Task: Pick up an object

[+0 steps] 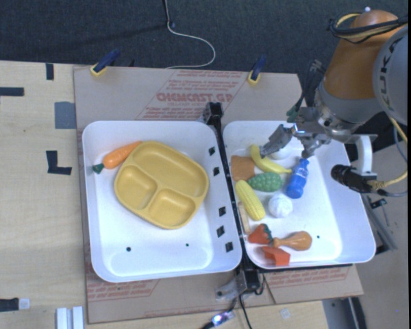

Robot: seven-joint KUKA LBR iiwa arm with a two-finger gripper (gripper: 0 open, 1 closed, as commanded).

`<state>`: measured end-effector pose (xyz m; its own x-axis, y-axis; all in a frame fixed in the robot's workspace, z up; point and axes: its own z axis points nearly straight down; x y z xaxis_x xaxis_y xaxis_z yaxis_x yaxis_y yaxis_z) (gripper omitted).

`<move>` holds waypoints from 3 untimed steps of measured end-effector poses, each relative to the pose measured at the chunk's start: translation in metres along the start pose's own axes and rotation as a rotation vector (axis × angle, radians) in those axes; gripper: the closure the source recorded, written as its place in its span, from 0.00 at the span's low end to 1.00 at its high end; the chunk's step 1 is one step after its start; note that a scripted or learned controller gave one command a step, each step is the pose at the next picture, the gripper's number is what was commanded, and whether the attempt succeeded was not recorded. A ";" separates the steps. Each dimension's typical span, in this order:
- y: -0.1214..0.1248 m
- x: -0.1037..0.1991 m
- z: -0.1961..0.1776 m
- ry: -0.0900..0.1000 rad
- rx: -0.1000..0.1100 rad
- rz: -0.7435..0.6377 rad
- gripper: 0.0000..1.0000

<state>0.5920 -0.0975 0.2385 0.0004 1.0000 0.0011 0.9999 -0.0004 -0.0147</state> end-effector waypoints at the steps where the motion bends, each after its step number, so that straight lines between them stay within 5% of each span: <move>1: 0.002 0.000 -0.006 -0.001 -0.011 -0.003 0.00; 3: 0.003 0.001 0.102 -0.001 -0.005 -0.002 0.00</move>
<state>0.5940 -0.0961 0.1368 -0.0015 1.0000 -0.0001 0.9999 0.0015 -0.0100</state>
